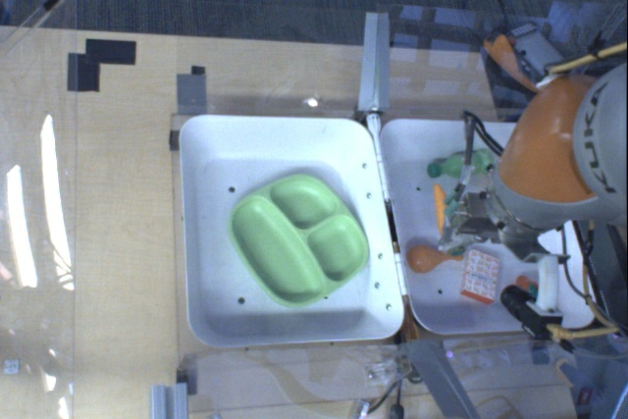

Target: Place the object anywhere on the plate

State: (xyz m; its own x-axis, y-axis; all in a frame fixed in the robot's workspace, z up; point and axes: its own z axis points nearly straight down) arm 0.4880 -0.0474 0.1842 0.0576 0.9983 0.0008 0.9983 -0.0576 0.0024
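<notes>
A green plate [299, 237] with three compartments, one long and two smaller, lies flat in the middle of the left bin [211, 211]; taking that plate as the landmark, everything else sits to its right. Nothing rests in any of the plate's compartments. Just right of the plate, past the left bin's wall and the divider rail [374, 64] that runs up between the two bins, begins the right bin [407, 211]. Nearest the plate in that bin lies a small brown-orange object [428, 258], rounded at one end and narrowing toward the gripper, roughly level with the plate's lower half. A little farther from the plate and slightly higher, a thin orange stick, maybe a toy carrot [439, 205], lies on the bin floor. Higher again and farther right is a green object [450, 166], partly hidden by the arm's parts. Lower down and farther right of the plate, a small white card or box with a red pattern [481, 274] lies tilted on the bin floor. The gripper [461, 229] hangs over the right bin between the stick and the patterned card, close to the narrow end of the brown-orange object; from this angle I cannot tell whether it is apart or together, or whether it touches anything. The grey arm with its orange band [549, 147] stands farthest from the plate.
</notes>
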